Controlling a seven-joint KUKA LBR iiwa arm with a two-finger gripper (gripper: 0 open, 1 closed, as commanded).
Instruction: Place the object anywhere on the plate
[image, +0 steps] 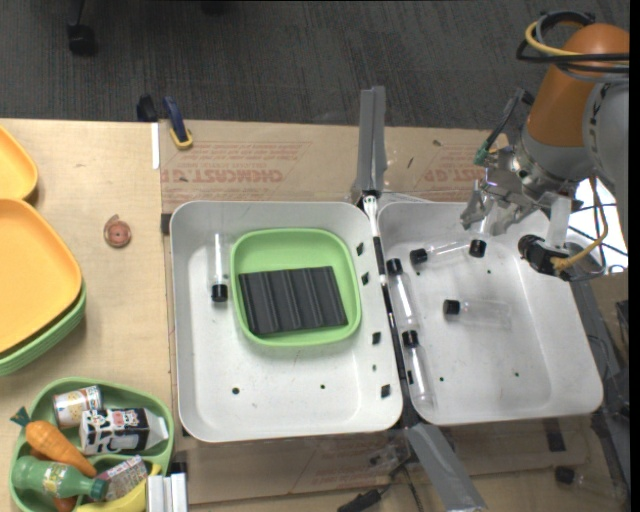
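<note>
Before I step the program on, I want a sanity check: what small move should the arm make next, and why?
Probably lower the pincer toward the clear tube just below it in the right bin. It hovers at the bin's far edge, and the green plate in the left bin carries only a dark ribbed block.

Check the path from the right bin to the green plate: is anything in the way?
Only the two bins' adjoining walls stand between; the gripper hovers over the right bin's far edge. The clear tubes there would need lifting over them. The green plate already bears a dark ridged block, leaving its rim bare.
</note>
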